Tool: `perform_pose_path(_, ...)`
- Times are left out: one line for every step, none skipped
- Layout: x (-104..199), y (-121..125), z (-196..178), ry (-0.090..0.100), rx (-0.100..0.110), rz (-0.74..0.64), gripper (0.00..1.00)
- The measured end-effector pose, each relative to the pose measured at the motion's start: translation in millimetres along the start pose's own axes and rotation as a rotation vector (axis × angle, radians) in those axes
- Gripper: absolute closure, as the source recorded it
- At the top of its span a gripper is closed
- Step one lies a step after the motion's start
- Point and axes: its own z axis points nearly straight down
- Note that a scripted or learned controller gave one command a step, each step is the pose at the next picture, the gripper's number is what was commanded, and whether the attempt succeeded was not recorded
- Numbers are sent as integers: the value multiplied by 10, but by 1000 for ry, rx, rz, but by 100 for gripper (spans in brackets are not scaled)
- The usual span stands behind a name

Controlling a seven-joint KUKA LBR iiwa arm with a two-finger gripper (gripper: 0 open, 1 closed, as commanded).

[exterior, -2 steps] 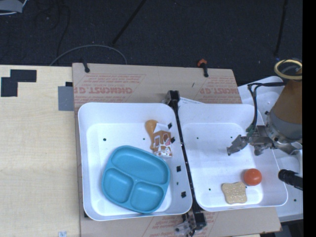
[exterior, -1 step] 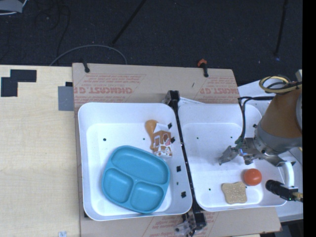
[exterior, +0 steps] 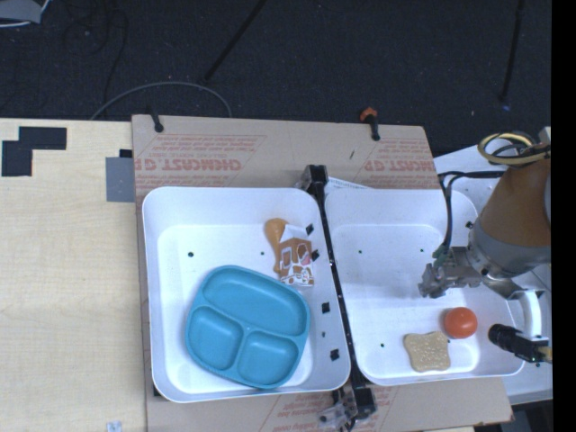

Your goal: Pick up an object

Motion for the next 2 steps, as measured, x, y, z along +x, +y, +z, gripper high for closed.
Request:
perform_pose_path(-115, -14, -539, -3, -7, 0, 100)
perform_pose_path(-80, -40, -1156, -3, -8, -7, 100)
